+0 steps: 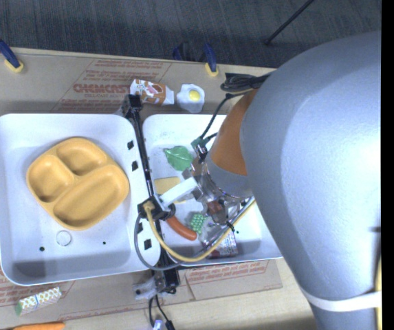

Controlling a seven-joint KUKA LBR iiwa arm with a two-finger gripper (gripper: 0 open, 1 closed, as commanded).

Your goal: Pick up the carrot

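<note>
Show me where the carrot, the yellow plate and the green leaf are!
carrot (182,229): camera view, middle of its orange body, right bin.
yellow plate (78,181): camera view, ridge between its compartments, left bin.
green leaf (179,158): camera view, centre of the leaf, right bin.

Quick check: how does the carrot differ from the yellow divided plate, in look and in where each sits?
The carrot is small, slim and orange-red; the yellow divided plate is broad and rounded. The carrot lies in the right bin beside the gripper; the plate sits in the left bin.
</note>
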